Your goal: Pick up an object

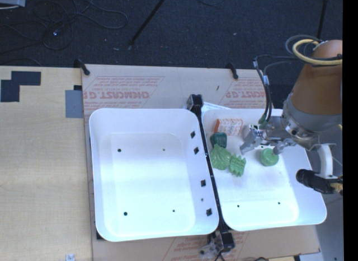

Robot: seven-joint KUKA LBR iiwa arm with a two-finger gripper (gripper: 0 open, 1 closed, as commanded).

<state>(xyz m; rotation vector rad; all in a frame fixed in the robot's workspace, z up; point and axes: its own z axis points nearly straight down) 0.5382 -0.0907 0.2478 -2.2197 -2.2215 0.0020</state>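
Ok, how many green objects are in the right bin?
4: a dark green one near the divider, two leafy ones below it, a round one under the gripper. The arm may hide more.

Single fixed camera above bench (45,159), angled down, framing both bins (145,226); arm (319,86) enters right.

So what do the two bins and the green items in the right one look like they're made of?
Both the left bin and the right bin look like thin moulded plastic: smooth white walls with a soft sheen and rounded corners. The lumpy green pieces look matte and textured, possibly soft rubber or foam. The round green object near the tool seems smoother, likely plastic, though it is too small to be sure.
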